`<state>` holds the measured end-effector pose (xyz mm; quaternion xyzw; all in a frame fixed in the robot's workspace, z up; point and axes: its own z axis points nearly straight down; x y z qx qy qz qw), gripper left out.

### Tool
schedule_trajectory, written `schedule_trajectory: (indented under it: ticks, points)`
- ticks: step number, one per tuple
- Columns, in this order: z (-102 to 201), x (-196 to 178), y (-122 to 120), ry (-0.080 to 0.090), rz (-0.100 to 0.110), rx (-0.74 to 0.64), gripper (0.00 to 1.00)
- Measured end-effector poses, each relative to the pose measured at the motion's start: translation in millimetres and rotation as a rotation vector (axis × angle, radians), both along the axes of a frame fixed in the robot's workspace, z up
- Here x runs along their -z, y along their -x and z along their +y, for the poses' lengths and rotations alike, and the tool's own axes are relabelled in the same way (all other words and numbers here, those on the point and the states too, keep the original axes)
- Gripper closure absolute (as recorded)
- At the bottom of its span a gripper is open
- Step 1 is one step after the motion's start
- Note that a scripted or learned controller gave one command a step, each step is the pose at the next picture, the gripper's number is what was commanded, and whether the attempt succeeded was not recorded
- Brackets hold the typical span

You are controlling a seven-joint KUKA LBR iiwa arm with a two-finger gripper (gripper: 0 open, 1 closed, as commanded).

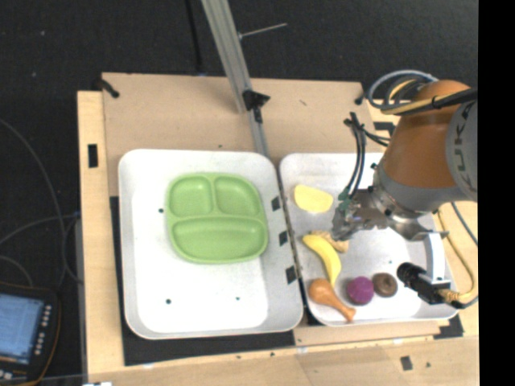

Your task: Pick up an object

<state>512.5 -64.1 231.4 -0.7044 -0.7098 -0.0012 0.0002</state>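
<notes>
In the right bin lie a pale yellow lemon-like piece, a yellow banana, an orange-brown gourd-shaped piece, a purple ball and a small brown ring. My gripper hangs low over the middle of that bin, just right of the banana's upper end and below the lemon-like piece. Its tips are close to the banana, and I cannot make out anything held between them. The grey and orange arm covers the bin's right part.
The left bin holds a green divided plate in its upper middle. A slanted metal pole rises from the bench behind the bins. The wooden bench edge runs around both bins.
</notes>
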Motion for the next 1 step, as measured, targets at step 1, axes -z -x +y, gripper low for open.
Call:
schedule_trajectory:
  ticks: [1]
  points:
    - [48.3,4.4,-15.9,0.001,0.0,0.0,1.0]
